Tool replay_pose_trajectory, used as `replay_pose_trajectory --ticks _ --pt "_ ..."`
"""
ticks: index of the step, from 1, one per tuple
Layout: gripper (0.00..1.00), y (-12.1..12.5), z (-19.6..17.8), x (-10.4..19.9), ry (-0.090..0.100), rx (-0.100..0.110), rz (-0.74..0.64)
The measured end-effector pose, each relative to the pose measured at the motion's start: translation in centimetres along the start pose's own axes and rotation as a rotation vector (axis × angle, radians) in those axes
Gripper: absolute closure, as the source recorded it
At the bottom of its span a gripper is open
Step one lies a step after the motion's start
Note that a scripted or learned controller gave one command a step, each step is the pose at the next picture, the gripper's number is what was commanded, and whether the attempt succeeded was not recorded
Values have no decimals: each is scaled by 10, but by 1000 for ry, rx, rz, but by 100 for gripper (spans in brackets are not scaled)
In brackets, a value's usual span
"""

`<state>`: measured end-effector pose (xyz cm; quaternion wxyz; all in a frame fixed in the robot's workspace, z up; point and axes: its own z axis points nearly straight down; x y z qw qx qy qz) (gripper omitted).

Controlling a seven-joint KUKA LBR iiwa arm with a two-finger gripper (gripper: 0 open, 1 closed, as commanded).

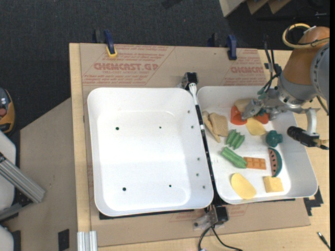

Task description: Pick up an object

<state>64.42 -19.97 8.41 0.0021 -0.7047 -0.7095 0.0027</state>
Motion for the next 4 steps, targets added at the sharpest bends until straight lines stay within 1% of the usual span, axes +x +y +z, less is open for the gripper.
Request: replay_pose_trajectory --ticks 1,2,3,4 --pt "100 0 -12 -1 -1 -8 4" --pt "100 -67 -1 -26 0 -4 11" --pt "100 -69 -3 2 3 -4 5" --pt "100 -109 -1 113 6 -6 -1"
